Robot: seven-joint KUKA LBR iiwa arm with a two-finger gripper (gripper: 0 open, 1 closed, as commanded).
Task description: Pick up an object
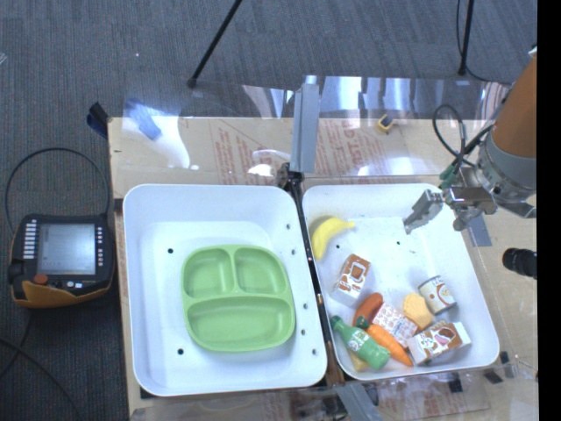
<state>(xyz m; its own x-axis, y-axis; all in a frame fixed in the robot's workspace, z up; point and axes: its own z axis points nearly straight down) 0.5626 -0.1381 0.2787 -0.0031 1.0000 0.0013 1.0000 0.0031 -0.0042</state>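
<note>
Bright, even light falls from above. The two white bins [140,235] come close to washing out, and their walls show only faint grey shading. Glare streaks a clear panel [219,130] at the back of the table [351,147], with a hot white patch near the divider post [304,130]. Shadows under the green plate [237,298] and the toys are soft and short. The dark carpet [88,42] looks grainy. Overall sharpness is modest; small labels are unreadable.

fixed overhead camera, slanted down on both bins [140,235]
</note>
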